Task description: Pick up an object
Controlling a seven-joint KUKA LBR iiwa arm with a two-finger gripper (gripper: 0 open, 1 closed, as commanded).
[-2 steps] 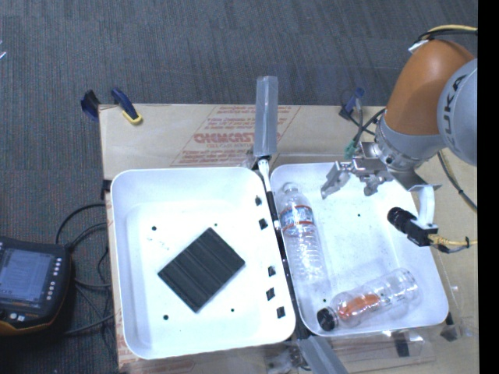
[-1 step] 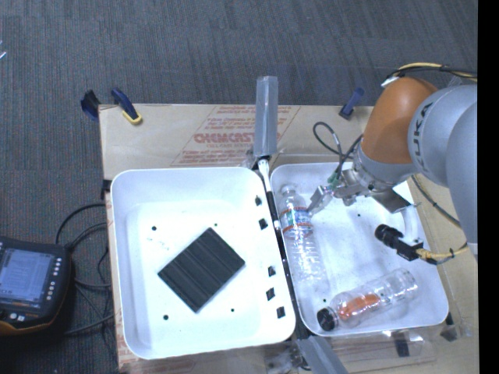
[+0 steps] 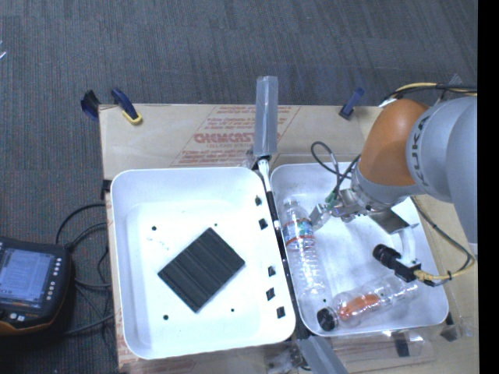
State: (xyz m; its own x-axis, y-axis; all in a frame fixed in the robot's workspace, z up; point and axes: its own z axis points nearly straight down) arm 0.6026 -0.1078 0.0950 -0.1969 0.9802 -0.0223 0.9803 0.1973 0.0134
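Clear plastic bottle (image 3: 300, 244) lies along right bin (image 3: 433, 287) left wall; gripper (image 3: 326, 211) sits near its cap. Jaw state can't be told. Descent should be centred across the bottle's body.

Two white bins (image 3: 125, 209), two clear bottles (image 3: 300, 248), one dark ridged pad (image 3: 202, 269)

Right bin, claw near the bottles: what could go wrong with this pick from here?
The claw sits close to the clear water bottle, which lies on its side; being round and smooth, it may roll or slip away. That bottle lies along the bin's left wall, so a finger could strike the wall. The black cable looping near the wrist could snag as the arm moves.
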